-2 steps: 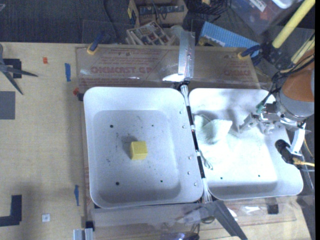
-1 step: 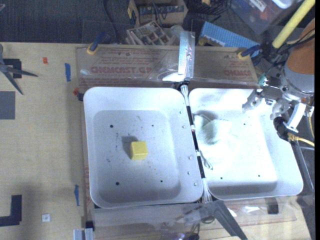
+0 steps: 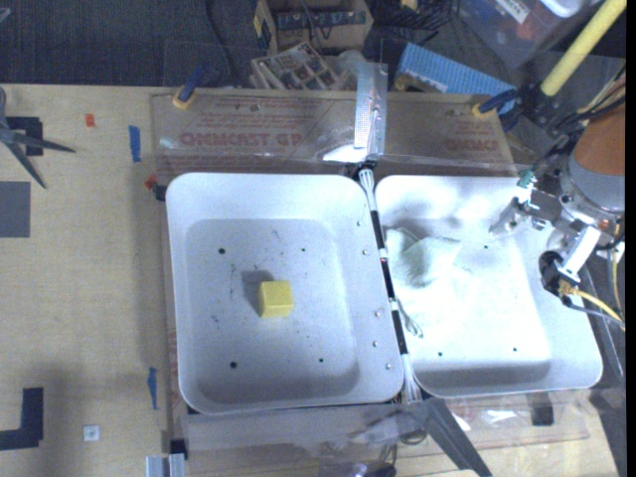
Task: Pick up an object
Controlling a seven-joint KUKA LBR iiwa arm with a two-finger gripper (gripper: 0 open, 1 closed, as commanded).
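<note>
Yellow and matte, a small foam-like cube [image 3: 276, 298] with soft, slightly rounded edges sits alone on the floor of the far bin, well apart from the gripper [image 3: 517, 214] and on the other side of the central divide from it. There are two shallow white plastic bins with rounded corners: the left bin [image 3: 199, 217], which holds the cube, and the right bin [image 3: 497, 351], over whose upper right corner the gripper hangs. Both have smooth, faintly scuffed floors dotted with small dark holes. One pale, greenish-white crumpled object [image 3: 417, 258], soft-looking and blurred, lies in the right bin, near the gripper and between it and the cube. The gripper is metallic and angular, carried on the grey arm with an orange band [image 3: 601, 147]; whether it is open or closed I cannot tell from this slant, and nothing is seen in it. The bins rest on a light wooden bench [image 3: 79, 266].
</note>
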